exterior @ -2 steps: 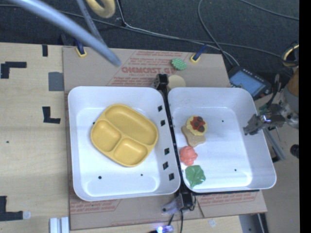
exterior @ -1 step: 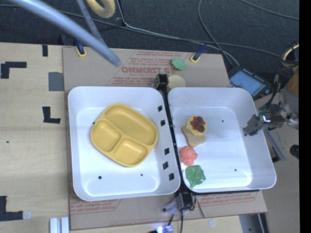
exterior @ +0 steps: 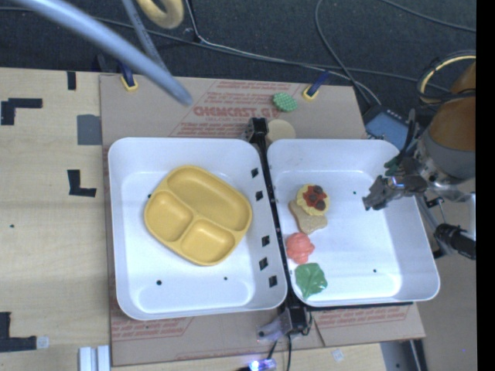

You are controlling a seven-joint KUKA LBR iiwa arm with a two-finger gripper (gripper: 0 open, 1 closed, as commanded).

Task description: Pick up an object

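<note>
Two shallow white bins sit side by side on the bench. Inside the left bin [exterior: 128, 161] lies a yellow divided tray [exterior: 197, 215], tilted at an angle, its three compartments bare. Across the black divider [exterior: 267, 207], the right bin [exterior: 410, 273] holds three small items along its left side — a tan cookie-like piece with a red and dark topping [exterior: 311, 207], a pink lump [exterior: 299, 246] just below it, and a green leaf-shaped piece [exterior: 310, 279] below that, near the bin's front corner. Beyond the bins, a small green item [exterior: 285, 101] rests on the cardboard. Further right, the gripper [exterior: 377, 195] hangs over the right bin's right half — well apart from the three items, fingers pointing left with nothing between them; how wide they stand I cannot tell.
</note>
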